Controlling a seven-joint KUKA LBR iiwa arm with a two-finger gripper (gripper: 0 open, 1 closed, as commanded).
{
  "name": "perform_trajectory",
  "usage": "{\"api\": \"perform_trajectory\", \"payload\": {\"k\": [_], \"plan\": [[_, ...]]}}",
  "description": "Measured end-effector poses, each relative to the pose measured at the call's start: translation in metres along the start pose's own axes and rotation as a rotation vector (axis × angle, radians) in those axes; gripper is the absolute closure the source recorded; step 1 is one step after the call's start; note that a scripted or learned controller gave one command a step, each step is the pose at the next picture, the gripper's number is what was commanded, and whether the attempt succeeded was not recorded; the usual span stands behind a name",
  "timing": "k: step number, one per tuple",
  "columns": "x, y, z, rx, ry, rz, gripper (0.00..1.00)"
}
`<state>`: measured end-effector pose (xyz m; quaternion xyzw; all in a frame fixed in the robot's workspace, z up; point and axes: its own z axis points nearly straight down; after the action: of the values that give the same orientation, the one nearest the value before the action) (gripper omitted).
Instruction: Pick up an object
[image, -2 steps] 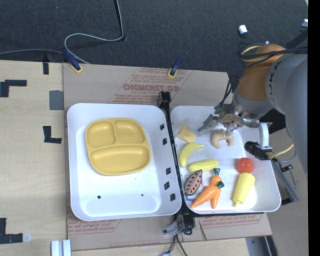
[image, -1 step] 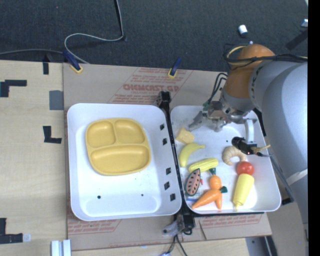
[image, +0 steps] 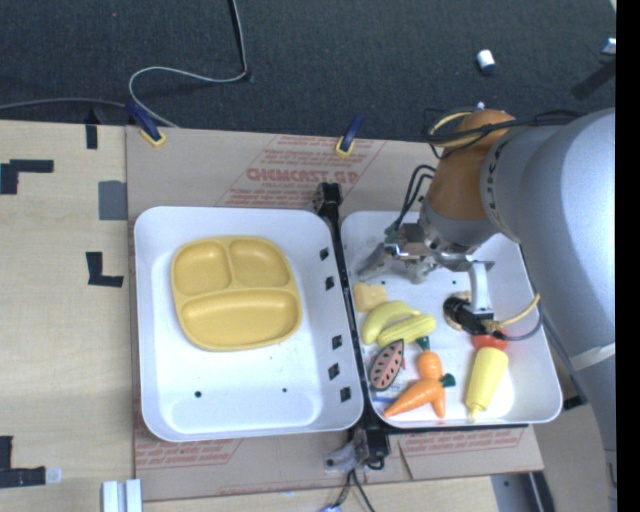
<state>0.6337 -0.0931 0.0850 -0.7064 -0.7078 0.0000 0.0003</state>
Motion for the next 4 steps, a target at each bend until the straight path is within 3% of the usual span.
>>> {"api": "perform_trajectory", "payload": {"k": [1, 2, 3, 4], "plan": [[-0.012, -0.062, -0.001, -0.001, -0.001, 0.002, 0.0], [-0.012, -0.061, -0.011, -0.004, -0.002, 0.002, 1.0], [-0.014, -0.032, -0.159, -0.002, -0.002, 0.001, 1.0], [-0.014, -0.033, -0.159, 0.0, -0.002, 0.001, 0.0]]}}
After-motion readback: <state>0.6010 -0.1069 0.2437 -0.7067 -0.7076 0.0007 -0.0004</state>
